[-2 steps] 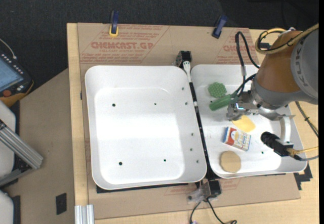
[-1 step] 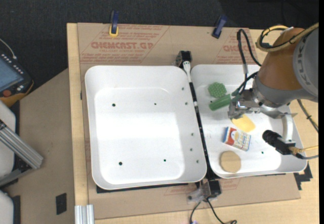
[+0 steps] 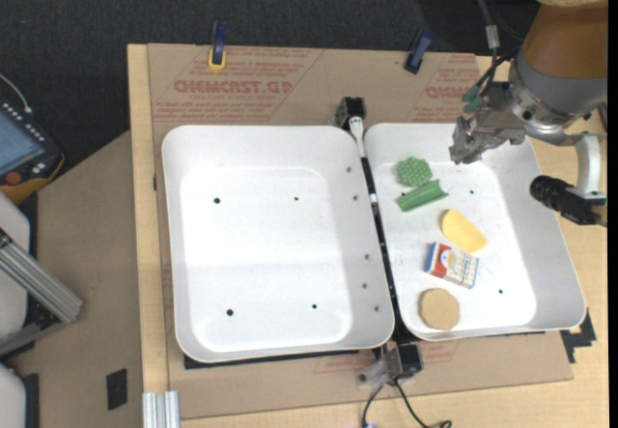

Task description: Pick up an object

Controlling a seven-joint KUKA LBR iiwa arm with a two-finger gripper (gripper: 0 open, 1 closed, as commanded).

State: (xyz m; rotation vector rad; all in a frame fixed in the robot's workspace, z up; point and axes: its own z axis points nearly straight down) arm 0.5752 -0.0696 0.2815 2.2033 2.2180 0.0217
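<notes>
Camera view: end effector (image 3: 470,145), grip state unclear, above bumpy green brush (image 3: 417,181).

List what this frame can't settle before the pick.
- Pincer, camera view: fingers too small and dark against the right bin to tell open from shut.
- Small box: print too small to read.
- Arm: upper part cut off by the top and right edges.
- Green items: one object or two touching, unclear at this size.
</notes>
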